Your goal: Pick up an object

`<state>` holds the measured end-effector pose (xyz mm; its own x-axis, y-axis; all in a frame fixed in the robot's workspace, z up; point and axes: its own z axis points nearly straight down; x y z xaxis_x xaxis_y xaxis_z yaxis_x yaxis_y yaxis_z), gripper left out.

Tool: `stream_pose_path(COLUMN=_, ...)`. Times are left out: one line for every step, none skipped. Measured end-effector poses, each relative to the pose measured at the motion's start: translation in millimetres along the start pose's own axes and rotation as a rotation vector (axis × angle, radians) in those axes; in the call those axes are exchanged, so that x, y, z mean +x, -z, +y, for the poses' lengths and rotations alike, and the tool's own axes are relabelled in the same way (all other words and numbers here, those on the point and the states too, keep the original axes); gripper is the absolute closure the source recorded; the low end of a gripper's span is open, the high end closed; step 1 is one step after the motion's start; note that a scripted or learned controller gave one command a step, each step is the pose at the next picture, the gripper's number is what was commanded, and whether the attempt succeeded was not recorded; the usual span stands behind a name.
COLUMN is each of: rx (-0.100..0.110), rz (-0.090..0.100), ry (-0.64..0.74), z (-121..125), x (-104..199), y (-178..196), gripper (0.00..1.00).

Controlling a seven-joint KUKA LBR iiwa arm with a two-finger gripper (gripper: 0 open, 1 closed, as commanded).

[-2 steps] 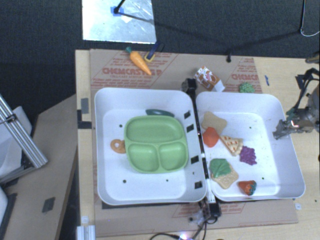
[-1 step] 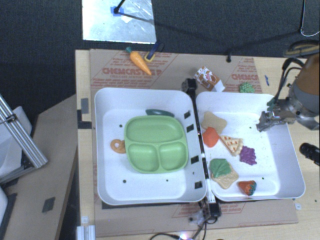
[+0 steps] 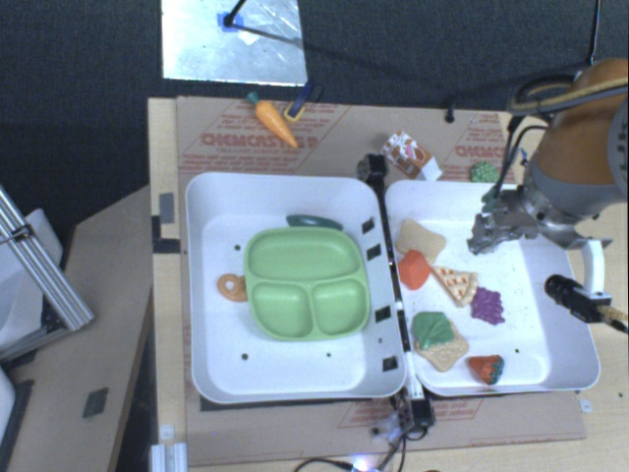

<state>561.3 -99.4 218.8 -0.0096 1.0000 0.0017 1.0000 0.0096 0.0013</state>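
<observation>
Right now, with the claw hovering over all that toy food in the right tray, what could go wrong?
The gripper hangs above bare floor of the right bin, so a straight drop may close on nothing. The waffle wedge, purple grapes and tomato lie close together; reaching for one could nudge another aside.

A robotics lab is indicated. Two white bins are set on a cardboard-covered tabletop, with toy food such as a plastic carrot scattered about; cables, an aluminium frame and dark carpet are seen around it.
</observation>
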Motion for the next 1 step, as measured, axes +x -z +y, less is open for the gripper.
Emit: stream_pose_path(rx=-0.002, rz=-0.001, ry=-0.001, z=13.1, x=26.3, y=6.4, gripper=1.0)
